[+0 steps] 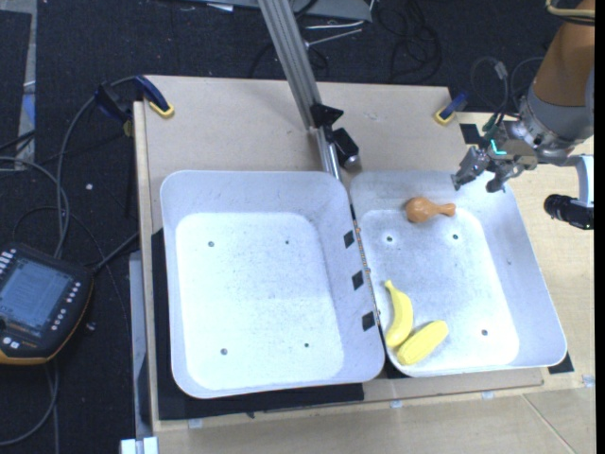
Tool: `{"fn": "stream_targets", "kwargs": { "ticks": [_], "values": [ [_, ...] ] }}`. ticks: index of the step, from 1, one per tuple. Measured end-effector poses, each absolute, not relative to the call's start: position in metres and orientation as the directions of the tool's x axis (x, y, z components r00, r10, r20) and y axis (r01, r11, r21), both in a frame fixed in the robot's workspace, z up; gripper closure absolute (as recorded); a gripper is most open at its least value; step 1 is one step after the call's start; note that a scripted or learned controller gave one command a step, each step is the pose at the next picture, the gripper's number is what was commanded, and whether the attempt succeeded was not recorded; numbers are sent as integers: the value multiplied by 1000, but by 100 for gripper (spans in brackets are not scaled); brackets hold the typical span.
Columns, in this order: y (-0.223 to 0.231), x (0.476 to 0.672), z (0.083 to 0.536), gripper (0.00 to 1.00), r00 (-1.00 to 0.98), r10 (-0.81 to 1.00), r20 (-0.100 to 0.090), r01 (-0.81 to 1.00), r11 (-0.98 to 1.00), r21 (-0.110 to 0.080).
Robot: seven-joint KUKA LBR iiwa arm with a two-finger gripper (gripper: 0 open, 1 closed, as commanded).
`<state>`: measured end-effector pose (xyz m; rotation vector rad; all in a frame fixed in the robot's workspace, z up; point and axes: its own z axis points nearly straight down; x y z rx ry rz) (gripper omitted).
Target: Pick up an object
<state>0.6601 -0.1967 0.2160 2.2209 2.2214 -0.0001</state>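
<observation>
The nearest candidate for picking is the drumstick [428,210], a small orange-brown toy chicken leg lying on its side in the right bin [529,282], near that bin's far wall. Its fat end points toward the divider between the bins and its thin bone end points toward the arm. It looks like moulded plastic: probably light, stiff and rather smooth, so a pinch across the rounded meat end may squirt it sideways. The narrower waist where the bulb tapers into the bone seems the safer place to close on, with the fingers set across the long axis.

Nearer the camera than the drumstick, against the bin's left wall, lies a banana [399,314], and touching its lower end a stubby yellow piece [422,342]; both look equally light and hard.

The gripper [481,170] hangs just beyond the drumstick, over the bin's far right rim, apart from it and holding nothing. How wide it stands I cannot tell.

The left bin [180,253] lies across the divider from the drumstick.
</observation>
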Motion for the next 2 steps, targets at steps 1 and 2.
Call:
{"fn": "stream_targets", "kwargs": {
  "ticks": [1,2],
  "values": [
    [-197,660,216,0,0,1000,0,1000,0,0],
    [-200,661,173,0,0,1000,1,1000,0,-3]
  ]
}}
